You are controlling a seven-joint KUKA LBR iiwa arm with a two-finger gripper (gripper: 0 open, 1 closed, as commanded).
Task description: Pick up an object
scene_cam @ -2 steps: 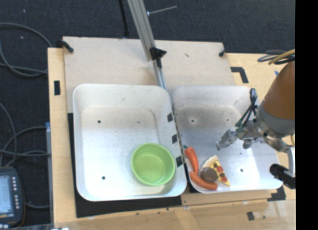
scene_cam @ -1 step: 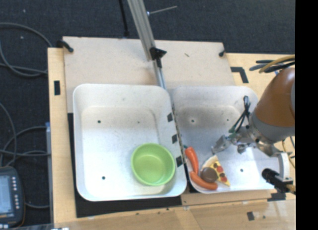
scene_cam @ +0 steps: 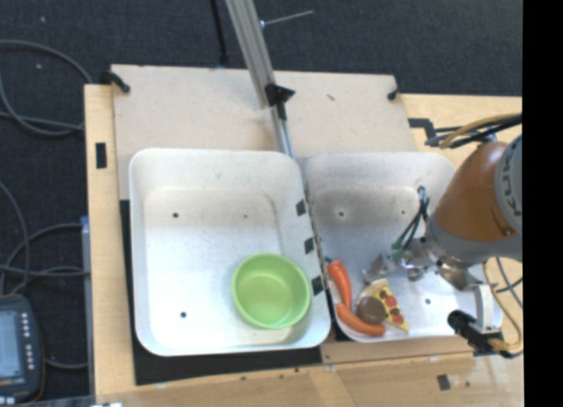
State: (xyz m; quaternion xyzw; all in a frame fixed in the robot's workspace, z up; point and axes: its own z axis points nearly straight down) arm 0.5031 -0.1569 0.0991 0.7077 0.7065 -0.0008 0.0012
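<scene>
The claw (scene_cam: 387,266) hovers in the right bin (scene_cam: 352,185), at 12 o'clock of the pizza slice (scene_cam: 387,295); finger state cannot be determined.

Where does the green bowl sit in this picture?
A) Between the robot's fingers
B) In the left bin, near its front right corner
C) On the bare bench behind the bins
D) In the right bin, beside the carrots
B: the green bowl rests on the floor of the left bin, near its front right corner, across the wall from the orange carrots in the right bin.
</scene>
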